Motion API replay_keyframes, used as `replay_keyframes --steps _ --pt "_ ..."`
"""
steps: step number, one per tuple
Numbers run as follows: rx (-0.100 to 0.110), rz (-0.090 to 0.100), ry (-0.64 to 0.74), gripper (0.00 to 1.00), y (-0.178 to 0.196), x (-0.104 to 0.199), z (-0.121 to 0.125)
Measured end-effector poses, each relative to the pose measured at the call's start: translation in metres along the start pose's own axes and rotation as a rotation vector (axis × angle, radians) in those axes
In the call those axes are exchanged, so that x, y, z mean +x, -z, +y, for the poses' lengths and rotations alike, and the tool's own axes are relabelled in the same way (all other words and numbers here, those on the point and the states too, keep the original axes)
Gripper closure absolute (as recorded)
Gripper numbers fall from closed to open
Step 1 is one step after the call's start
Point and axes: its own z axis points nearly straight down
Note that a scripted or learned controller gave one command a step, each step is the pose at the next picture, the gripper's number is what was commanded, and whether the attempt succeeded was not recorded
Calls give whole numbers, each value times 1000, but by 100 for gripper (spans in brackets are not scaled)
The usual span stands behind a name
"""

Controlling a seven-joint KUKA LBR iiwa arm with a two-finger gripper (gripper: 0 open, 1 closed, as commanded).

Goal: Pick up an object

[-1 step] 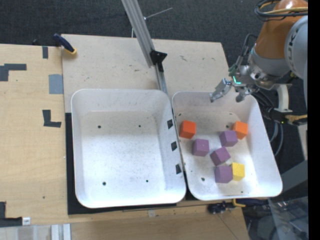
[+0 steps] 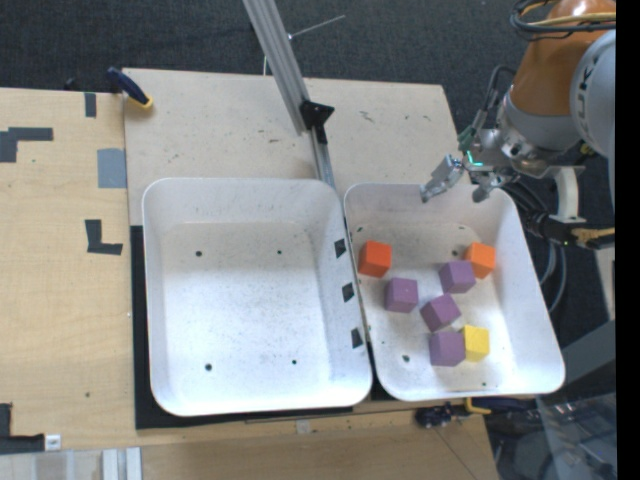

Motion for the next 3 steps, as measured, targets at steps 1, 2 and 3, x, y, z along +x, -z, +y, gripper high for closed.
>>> replay_keyframes --steps 1,2,3 --pt "6 0 -1 0 -65 0 0" --pt "7 1 -1 0 -130 0 -2" --pt "2 0 -1 0 -135 1 -2"
